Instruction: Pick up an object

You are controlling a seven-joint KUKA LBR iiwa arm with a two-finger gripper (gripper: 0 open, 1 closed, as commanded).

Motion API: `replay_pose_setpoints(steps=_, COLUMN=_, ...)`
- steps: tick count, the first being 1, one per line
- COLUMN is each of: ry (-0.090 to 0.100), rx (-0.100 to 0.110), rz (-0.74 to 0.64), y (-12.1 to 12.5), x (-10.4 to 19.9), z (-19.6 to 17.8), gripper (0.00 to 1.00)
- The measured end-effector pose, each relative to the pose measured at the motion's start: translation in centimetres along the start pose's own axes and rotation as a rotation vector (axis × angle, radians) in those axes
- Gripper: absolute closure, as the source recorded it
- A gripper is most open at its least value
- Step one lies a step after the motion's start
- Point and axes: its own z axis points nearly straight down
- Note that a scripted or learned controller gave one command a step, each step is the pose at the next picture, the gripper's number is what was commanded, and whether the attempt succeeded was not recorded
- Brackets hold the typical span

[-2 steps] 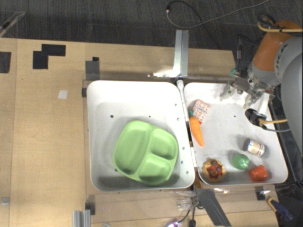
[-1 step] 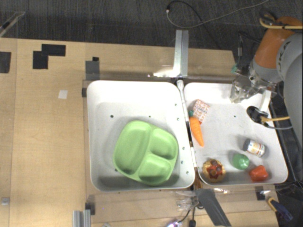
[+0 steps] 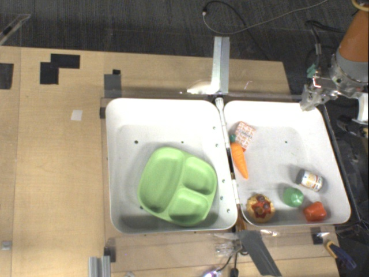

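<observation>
All candidates for the pick sit in my right bin [image 3: 323, 126]: a carrot [image 3: 239, 161] lies lengthwise against the divider wall, a small red-and-white packet [image 3: 244, 134] just above it and touching its top. Along the near edge are a dark, round fruit-like item [image 3: 260, 207], a green ball-shaped piece [image 3: 293, 197], a red piece [image 3: 315, 211] and a small jar [image 3: 311, 180] lying on its side. These four are loosely clustered near the front right corner, so walls crowd any approach there. The left bin [image 3: 121, 126] carries a green sectioned plate [image 3: 177, 185], resting slightly tilted toward the front.

My gripper [image 3: 314, 94] hangs over the far right corner of the right bin, above the rim, well apart from every object. Nothing is between its fingers; whether they are spread or closed I cannot tell from this angle. The wrist and orange band [image 3: 354, 39] sit high at the right edge, arm apparently raised, not reaching down.

Judgement: pick not yet begun; the jar looks the clearest target.
</observation>
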Motion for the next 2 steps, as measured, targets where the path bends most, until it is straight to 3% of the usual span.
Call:
replay_pose_setpoints(steps=1, ry=0.001, rx=0.001, rz=0.031, y=-2.0, x=-0.1, z=-2.6, gripper=1.0)
replay_pose_setpoints(steps=2, ry=0.0, rx=0.004, rz=0.421, y=-4.3, x=2.5, z=-3.7, gripper=1.0)
